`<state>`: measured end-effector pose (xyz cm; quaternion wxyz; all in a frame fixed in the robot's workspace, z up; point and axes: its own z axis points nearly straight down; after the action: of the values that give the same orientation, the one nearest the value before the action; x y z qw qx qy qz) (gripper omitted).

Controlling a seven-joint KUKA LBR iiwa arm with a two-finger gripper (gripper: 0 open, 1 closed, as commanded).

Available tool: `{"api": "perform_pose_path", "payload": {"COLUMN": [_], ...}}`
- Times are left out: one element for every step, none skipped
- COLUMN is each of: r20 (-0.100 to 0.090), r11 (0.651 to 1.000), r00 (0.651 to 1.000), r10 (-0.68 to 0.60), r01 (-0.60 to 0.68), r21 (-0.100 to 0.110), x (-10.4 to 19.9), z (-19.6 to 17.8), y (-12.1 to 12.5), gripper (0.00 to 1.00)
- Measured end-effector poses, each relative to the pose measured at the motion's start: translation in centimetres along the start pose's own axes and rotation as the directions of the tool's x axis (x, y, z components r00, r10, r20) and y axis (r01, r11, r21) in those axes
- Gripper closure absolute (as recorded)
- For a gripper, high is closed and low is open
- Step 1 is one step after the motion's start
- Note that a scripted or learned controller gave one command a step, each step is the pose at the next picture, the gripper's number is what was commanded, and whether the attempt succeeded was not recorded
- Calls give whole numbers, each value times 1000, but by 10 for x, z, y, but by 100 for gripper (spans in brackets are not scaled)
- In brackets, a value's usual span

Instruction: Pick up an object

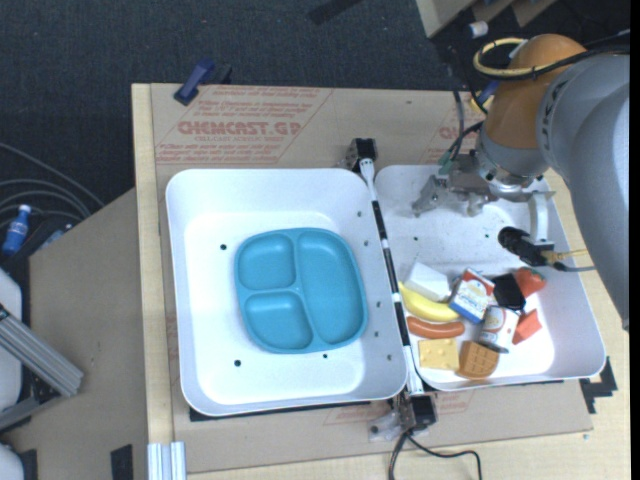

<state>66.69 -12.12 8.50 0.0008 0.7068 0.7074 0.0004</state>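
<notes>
While the grey arm (590,118) with its orange band (520,88) reaches over the desk (260,118), the hand (452,200) hangs above the bare far end of the right bin (572,356); whether it is open or shut I cannot tell, and no object is seen in its hold.

The things to be picked lie in a crowded heap in the same bin, below the hand in the view and well apart from it. Nearest the hand is a white block (427,277), touching a yellow banana (424,304) just beyond it; past the banana lies a red sausage (436,328), then a yellow cheese slice (436,354) with a brown cracker (478,360) leaning just beside it. Below the hand and off toward the arm's side sits a red, white and blue carton (471,293); next to that is a small black piece (508,291), with a red-orange piece (531,280) touching it; a red wedge (527,326) lies farther from the hand, by the bin's outer wall.

Across the divide from the hand, on the side away from the arm, the left bin (200,218) holds a blue divided plate (300,289) lying flat in its middle.
</notes>
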Motion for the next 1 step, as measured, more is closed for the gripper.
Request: {"api": "perform_pose_path", "payload": {"r20": [-2], "r11": [1000], "r00": [1000], "r10": [2], "r01": [-2], "r21": [4], "x": [9], "z": [0], "y": [-53], "gripper": [0]}}
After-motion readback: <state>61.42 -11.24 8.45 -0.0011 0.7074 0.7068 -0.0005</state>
